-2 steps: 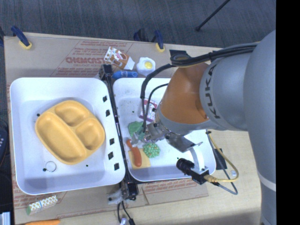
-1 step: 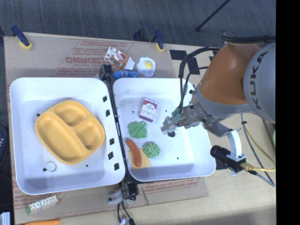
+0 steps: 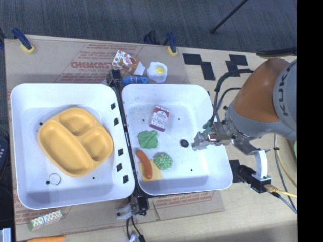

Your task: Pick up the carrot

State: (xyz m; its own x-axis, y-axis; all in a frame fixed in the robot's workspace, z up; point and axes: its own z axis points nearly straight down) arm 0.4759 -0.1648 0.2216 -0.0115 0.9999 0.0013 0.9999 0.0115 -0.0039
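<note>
Camera view: the carrot (image 3: 145, 164) lies at the right bin's (image 3: 217, 173) front left, well apart from the gripper (image 3: 200, 141) over its right side; whether it grips anything, I cannot tell. Cardboard (image 3: 96, 64) behind reads "CHEMCAST".

yellow tray (image 3: 75, 141), red carton (image 3: 160, 118), peas (image 3: 162, 161)
</note>
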